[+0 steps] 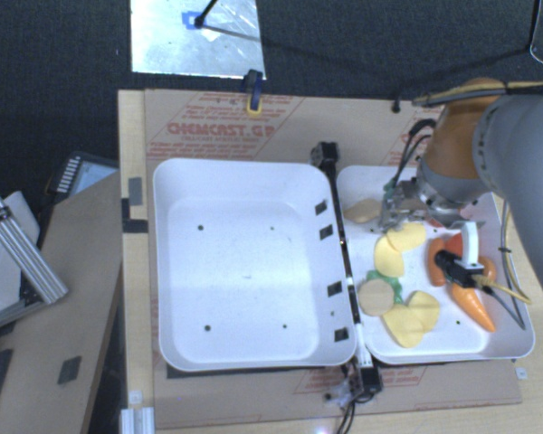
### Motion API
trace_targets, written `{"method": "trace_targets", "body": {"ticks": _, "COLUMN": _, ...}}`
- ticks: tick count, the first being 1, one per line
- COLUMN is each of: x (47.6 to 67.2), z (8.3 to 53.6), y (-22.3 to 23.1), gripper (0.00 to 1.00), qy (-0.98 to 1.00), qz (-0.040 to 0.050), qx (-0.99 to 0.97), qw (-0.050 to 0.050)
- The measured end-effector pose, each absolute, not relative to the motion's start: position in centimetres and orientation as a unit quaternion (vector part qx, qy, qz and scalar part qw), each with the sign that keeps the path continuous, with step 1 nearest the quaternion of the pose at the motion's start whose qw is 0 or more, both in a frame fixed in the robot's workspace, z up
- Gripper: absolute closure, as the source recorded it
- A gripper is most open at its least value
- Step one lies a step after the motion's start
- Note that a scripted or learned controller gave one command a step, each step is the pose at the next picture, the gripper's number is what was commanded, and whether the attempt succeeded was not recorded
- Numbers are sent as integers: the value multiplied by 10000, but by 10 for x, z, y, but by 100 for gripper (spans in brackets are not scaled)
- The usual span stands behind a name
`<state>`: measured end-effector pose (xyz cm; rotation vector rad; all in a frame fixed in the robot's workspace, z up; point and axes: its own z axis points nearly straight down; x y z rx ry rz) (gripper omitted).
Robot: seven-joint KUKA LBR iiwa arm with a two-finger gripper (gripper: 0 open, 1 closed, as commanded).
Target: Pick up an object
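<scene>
My gripper [395,212] hangs low over the far part of the right bin [507,342], reaching in from the right. Just left of it lies a pale beige piece [361,211]. Directly below it in the view sit two yellow slices [407,237] [388,259]. A tan round disc [376,297] rests on a green piece [392,284] near the bin's left wall. Another yellow piece [411,320] lies at the front. An orange carrot [471,303] and a red-orange piece [437,259] lie to the right. Nothing shows as held.
The left bin [244,260] stands beside the right one, a black-clipped divider [339,242] between them. Both rest on a cardboard sheet [217,125]. A yellow-and-blue clamp [252,93] sits at the board's far edge.
</scene>
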<state>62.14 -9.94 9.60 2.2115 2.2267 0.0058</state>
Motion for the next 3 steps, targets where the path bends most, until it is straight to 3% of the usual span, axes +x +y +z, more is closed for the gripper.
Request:
{"method": "trace_targets", "body": {"ticks": 1, "x": 557, "z": 86, "y": -87, "gripper": 100, "qy": 7073, "qz": 17, "qx": 7069, "qw": 20}}
{"method": "trace_targets", "body": {"ticks": 2, "x": 605, "z": 260, "y": -49, "gripper": 100, "qy": 7106, "qz": 78, "qx": 7035, "qw": 81}}
{"method": "trace_targets", "body": {"ticks": 3, "x": 625, "z": 360, "y": 27, "gripper": 100, "qy": 7114, "qz": 65, "qx": 7028, "qw": 51}}
